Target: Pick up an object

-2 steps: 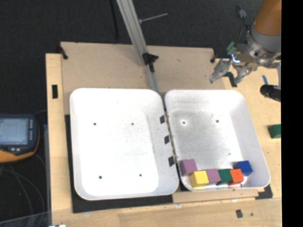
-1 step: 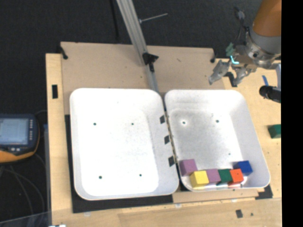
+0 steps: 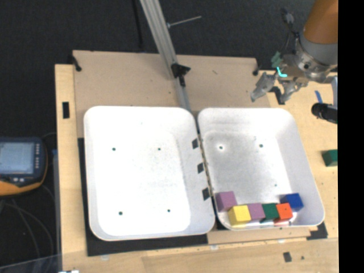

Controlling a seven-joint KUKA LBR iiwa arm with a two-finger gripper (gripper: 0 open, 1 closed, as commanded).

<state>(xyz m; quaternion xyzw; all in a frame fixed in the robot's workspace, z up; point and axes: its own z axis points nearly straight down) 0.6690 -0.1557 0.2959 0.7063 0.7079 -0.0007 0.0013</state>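
A: Looking at the tool (image 3: 272,90), where does it hang?

B: Above the worktop (image 3: 227,75), just past the far rim of the right bin (image 3: 256,164). Its two fingers stand apart with nothing between them. The arm (image 3: 321,21) is cut off at the frame's top.

A: And the blocks?

B: Well apart from the tool, packed along the bin's near wall: purple (image 3: 226,199), yellow (image 3: 239,214), mauve (image 3: 256,211), green (image 3: 269,212), orange (image 3: 284,211), blue (image 3: 292,201). Something white and red beneath the orange one is too small to make out.
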